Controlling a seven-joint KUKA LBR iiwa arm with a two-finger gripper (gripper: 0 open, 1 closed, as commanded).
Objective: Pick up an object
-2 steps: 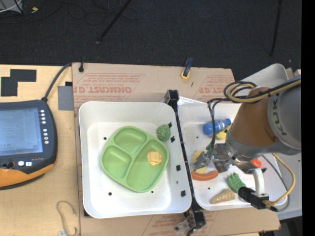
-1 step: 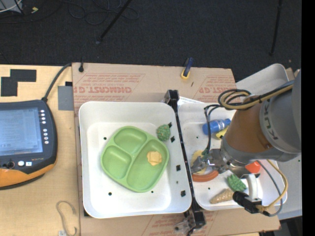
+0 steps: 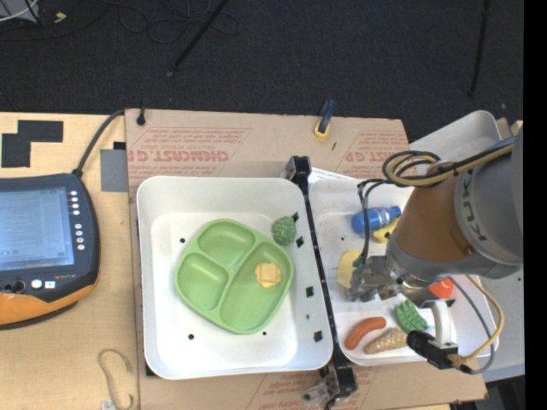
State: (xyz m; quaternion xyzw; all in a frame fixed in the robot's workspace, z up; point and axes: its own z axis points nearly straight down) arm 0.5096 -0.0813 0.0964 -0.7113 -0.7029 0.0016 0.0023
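Note:
My gripper hangs low in the right bin, just right of a pale yellow object that it partly covers. A blue bottle-like toy with a yellow end lies behind it. In front of it lie a red sausage, a tan cone-shaped piece and a green leafy toy. An orange-red piece peeks out by the arm. The left bin holds a green divided plate with a yellow piece on it and a green broccoli toy at its rim.
A black divider separates the two bins. The arm's grey and orange body and looping cables cover the right bin's far side. A tablet pendant lies on the bench at left. A blue and yellow clamp sits at the cardboard's back edge.

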